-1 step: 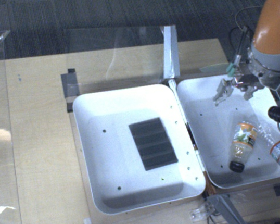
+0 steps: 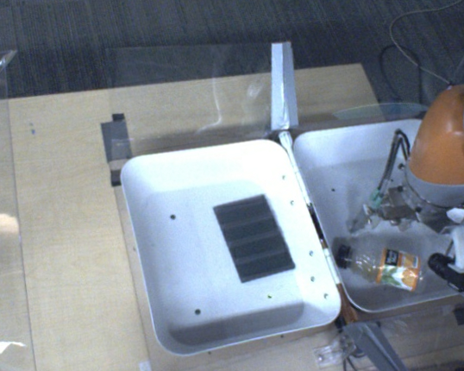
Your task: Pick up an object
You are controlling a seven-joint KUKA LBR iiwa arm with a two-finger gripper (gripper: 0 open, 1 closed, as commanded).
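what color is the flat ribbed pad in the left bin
Black, seen in the camera view: the pad.

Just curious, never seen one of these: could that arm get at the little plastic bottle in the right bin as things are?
Probably yes. The bottle lies on its side in the right bin, uncovered, with the gripper just above it in the view.

bins [image 2: 161,235]: smooth white plastic | bench [image 2: 59,251]: pale wood | bottle [image 2: 376,265]: clear plastic
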